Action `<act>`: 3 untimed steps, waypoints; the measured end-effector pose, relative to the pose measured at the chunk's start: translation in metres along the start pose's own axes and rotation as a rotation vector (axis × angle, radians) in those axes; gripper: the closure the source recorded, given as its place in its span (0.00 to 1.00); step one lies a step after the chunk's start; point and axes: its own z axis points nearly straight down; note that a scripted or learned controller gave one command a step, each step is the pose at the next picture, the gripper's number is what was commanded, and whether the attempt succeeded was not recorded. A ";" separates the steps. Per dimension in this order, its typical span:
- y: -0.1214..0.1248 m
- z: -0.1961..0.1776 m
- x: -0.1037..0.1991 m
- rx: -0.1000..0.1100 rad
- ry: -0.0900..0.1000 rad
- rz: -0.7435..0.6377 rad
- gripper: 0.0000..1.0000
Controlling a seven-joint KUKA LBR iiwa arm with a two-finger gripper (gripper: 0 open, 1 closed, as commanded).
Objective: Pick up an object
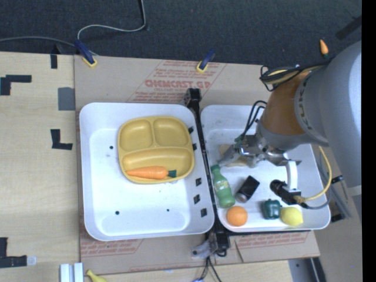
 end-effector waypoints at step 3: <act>0.037 0.001 0.002 0.003 0.002 -0.001 0.00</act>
